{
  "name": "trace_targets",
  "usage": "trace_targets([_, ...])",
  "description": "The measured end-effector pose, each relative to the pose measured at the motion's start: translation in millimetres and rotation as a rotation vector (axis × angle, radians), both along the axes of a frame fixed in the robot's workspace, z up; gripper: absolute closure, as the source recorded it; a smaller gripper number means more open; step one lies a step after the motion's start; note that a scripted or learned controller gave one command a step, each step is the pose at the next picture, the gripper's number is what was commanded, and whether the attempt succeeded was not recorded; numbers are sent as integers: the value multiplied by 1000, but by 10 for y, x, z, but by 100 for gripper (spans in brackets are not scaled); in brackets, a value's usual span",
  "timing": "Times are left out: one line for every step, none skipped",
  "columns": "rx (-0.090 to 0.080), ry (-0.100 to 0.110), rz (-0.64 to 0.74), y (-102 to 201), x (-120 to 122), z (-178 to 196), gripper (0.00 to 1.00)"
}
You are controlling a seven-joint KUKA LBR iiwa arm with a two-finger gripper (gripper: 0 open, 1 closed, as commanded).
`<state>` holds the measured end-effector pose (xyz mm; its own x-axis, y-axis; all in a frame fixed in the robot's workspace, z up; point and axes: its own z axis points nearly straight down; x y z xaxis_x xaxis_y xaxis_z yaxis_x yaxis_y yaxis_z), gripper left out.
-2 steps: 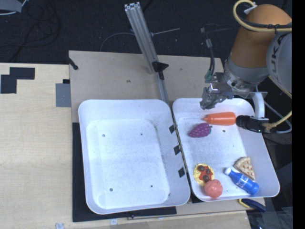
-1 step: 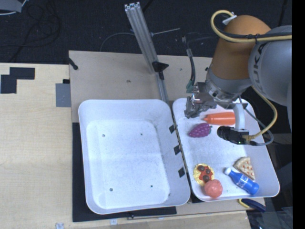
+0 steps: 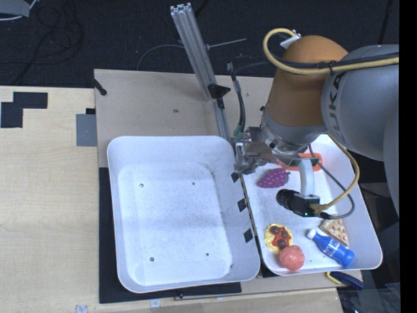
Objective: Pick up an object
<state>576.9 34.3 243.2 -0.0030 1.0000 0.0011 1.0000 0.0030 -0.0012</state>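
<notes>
1. Hovering low over the upper part of the right shallow white plastic bin [image 3: 365,240], the pincer [image 3: 251,156] sits near the divide between the two bins, just beside a purple knobbly bunch of toy grapes [image 3: 272,177]; whether it is spread or pressed together I cannot tell, since the wrist hides it.
2. Candidates for picking all lie in the right bin: the grapes, a round pinkish-red ball-like fruit [image 3: 292,257], a blue bottle with a white cap [image 3: 332,246], a yellow and red flat toy [image 3: 279,235] and a tan waffle-patterned piece [image 3: 337,228].
3. Risk: the pincer looks off-centre from the grapes, towards the bin wall, so a descent could strike the rim or pinch nothing.
4. Risk: the lumpy grapes could slip, and the smooth fruit or bottle would likely roll away.
5. The left white bin [image 3: 130,175] has a smooth, faintly speckled floor.
</notes>
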Motion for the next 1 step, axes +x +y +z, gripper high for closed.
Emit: trace_targets([0, 0, 0, 474, -287, -8, 100])
